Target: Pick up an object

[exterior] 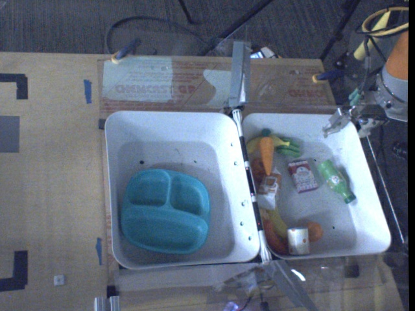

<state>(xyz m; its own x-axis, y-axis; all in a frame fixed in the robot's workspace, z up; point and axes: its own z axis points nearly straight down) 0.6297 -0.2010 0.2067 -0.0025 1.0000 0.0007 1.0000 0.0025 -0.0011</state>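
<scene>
My gripper (346, 123) hangs over the far right corner of the right bin (371, 193), fingers spread open with nothing between them. Below and to its left in that bin lie a green bottle (336, 181) and a red and white carton (303, 175). An orange carrot (266, 155), a green piece (289, 148) and a small box (270, 184) sit along the bin's left side. Near the front are a silver can (297, 240), an orange ball (314, 230) and a yellow banana (277, 221).
The left bin (130, 135) holds a teal divided plate (166, 210). A metal divider (238, 76) stands behind the two bins. Cables and stand legs crowd the floor at the upper right, close to the arm (397, 76).
</scene>
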